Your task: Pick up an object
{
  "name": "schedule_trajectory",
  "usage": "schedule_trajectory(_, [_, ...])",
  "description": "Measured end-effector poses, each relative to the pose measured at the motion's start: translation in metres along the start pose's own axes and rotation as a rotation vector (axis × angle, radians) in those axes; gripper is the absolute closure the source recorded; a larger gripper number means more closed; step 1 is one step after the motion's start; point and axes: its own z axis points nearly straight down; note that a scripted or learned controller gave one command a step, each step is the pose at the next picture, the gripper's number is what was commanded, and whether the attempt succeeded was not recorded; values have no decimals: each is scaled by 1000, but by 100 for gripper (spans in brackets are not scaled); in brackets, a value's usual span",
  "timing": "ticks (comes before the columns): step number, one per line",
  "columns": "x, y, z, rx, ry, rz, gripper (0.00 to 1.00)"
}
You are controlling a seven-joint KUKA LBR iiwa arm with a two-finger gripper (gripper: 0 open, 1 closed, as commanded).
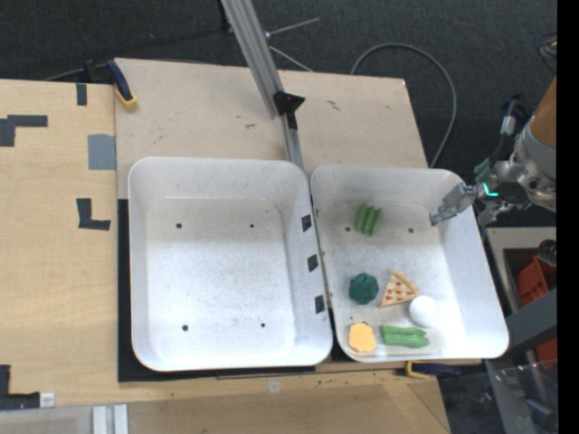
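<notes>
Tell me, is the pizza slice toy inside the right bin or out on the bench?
Inside. The pizza slice toy lies on the floor of the right bin, beside the dark green lump.

Single fixed camera above the bench (pixel 208 107), slanted downward, both white bins (pixel 145 242) in frame

Grey KUKA arm body (pixel 540 156) at right edge, rounded metal housing, pale silver-grey finish. Orange band (pixel 548 120) above wrist, broad, partly cut by frame edge. Black cable (pixel 510 116) running along wrist side, with small dark connector. Dark grey two-finger gripper (pixel 447 208), slim angular metal fingers, matte. Small green-cyan light (pixel 489 189) glowing on gripper mount. Mount block dark, boxy, with black fittings.
</notes>
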Motion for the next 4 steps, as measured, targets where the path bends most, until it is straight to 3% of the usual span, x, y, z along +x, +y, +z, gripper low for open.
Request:
schedule_trajectory(1, [0,1,-2,-3,-1,-1,0])
schedule_trajectory(4, [3,-14,151,3,1,0,0])
